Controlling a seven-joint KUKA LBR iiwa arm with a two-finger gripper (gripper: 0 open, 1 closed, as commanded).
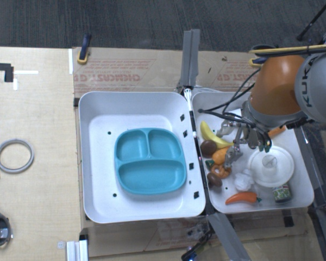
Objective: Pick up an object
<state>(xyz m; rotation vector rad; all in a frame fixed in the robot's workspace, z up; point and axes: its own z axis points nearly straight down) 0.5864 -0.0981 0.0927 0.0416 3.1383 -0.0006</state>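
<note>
Camera view: two white bins sit side by side on the table. The left bin (92,162) holds a blue divided plate (150,161) lying flat near its middle. The right bin (301,200) holds a cluster of small things: a banana (211,135) against the left wall, a brown round piece (208,148) just below it, an orange fruit (219,156) touching that, a carrot-like piece (242,198) near the front wall, a small green can (282,193) at the front right, and a white lidded bowl (271,166) between them.

The arm (280,86) reaches in from the right, and the pincer (235,151) hangs low over the right bin, just beside the orange fruit and close to the bowl. Whether its fingers are parted or closed I cannot tell; nothing is plainly seen between them.

The nearest candidate looks like the orange fruit. It is probably light, stiff toy plastic, smooth and rounded, so likely to slip or roll aside. A hold across its widest middle would suit best, with care not to knock its crowded neighbours. The banana, longer and narrower, would be best taken across its middle.
</note>
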